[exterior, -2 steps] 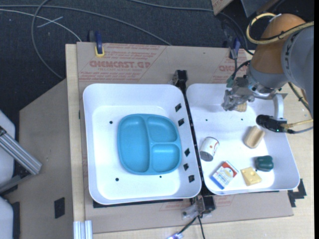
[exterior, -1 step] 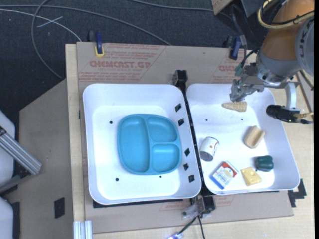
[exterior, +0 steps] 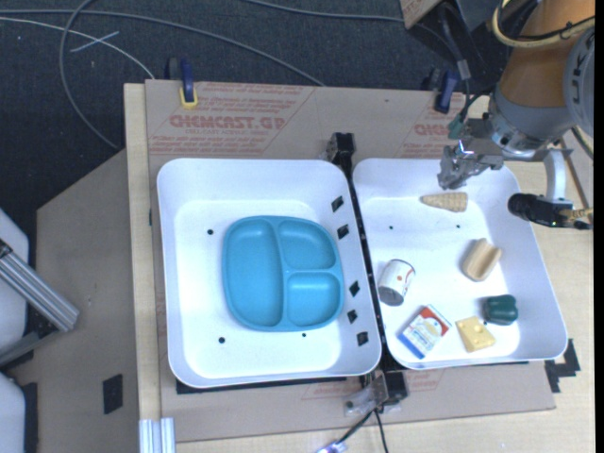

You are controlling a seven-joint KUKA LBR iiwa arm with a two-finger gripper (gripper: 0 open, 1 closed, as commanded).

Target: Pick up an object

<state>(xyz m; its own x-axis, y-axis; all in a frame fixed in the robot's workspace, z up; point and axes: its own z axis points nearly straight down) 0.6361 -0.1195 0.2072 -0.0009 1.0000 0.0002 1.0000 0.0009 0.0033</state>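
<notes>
**Two bins, claw over the cone**

Six small things lie in the right bin [exterior: 538,281]. Claw [exterior: 457,179] hangs just above the waffle cone [exterior: 444,201] at that bin's far end (fingers' state: cannot tell). Nearer lie a white cup [exterior: 396,281] and green block [exterior: 499,310].

We see two white bins [exterior: 189,253] that look like smooth plastic with a soft shine. The blue divided plate [exterior: 281,272] looks like smooth plastic too. The bench top [exterior: 283,111] looks like matt brown board with red print. The arm's orange band [exterior: 557,12] looks glossy. The gripper [exterior: 457,176] looks like grey metal.
</notes>
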